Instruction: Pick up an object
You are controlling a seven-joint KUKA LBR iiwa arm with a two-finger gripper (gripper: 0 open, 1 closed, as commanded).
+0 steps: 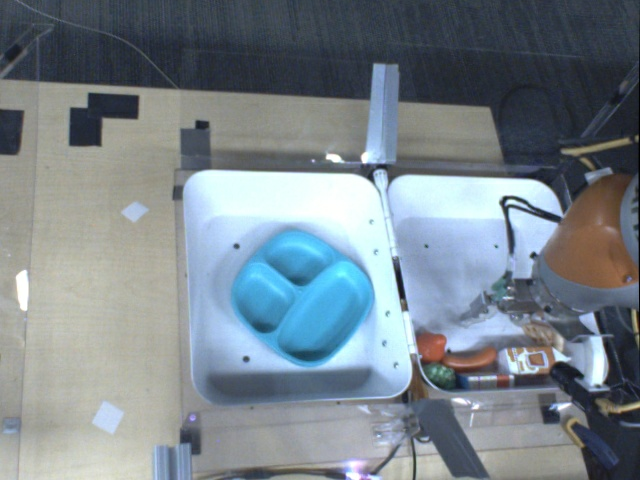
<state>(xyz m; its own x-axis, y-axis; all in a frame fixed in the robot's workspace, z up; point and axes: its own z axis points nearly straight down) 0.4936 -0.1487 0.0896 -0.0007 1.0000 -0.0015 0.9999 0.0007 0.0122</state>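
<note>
Reaching in from the right, the arm is shown low over the right bin, with the gripper poised above the bin's bare floor, just beside the cluster of objects along the near wall. Whether the end effector is spread or pressed together cannot be told at this resolution, and nothing is seen pinched by it. The candidate objects are crowded into the near strip of the right bin: an orange-red rounded item, a green item in the corner, a long red-orange piece, and a small labelled bottle lying on its side. A blue three-compartment tray is seen in the left bin, well apart from the gripper.

Several failure modes are judged likely. Because the objects are packed touching one another and pressed against the wall, a descent may be blocked by the rim or by a neighbour. A closure on bare floor is probable if the present position, off to one side of the cluster, is kept. The rounded pieces may be squeezed out sideways, and the lying bottle may be rolled rather than caught. The cable near the wrist could also be snagged.
</note>
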